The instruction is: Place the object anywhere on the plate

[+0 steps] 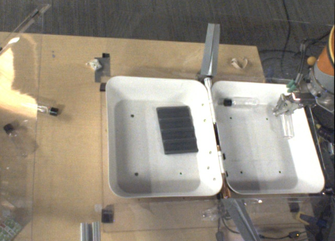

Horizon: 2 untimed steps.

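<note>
Wooden desk [63, 182] carries two white bins. Left bin [118, 182] has a dark ribbed plate [177, 129]. Right bin [314, 180] holds two clear tubes, one hard to see [287, 125], one black-capped [241, 101]. Hand [285, 104] hovers nearby, grip impossible to tell.

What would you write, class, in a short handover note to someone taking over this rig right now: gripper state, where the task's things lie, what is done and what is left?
Gripper: over the upper right part of the right white bin, beside a clear plastic tube that appears to hang below it; a grasp cannot be confirmed.
A second clear plastic tube with a black cap lies near that bin's top edge.
The dark grey ridged rectangular plate lies flat in the middle of the left white bin, with nothing on it.
Done: no placement yet.
Left: secure a tube, carry it across to the left bin, set it on the plate.
</note>
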### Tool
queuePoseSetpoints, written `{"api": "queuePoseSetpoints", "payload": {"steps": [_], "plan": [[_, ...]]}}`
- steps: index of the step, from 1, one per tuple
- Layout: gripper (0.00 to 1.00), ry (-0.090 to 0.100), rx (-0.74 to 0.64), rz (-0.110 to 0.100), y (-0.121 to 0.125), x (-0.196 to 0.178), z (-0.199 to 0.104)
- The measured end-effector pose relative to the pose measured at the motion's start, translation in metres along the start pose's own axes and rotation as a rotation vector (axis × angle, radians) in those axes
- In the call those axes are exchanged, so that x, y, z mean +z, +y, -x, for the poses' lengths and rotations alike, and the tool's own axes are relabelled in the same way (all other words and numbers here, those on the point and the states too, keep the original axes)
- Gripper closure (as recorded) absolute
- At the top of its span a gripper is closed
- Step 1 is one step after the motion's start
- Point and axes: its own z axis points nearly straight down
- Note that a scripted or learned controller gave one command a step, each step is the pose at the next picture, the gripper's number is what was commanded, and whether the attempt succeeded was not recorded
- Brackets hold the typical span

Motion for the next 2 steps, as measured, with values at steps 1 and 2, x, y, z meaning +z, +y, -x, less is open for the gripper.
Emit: {"api": "queuePoseSetpoints", "payload": {"steps": [1, 2], "plan": [[1.0, 0.001, -0.122, -0.002, 0.021, 0.024, -0.041], [1.0, 0.001, 0.24, -0.004, 0.057, 0.033, -0.142]]}}
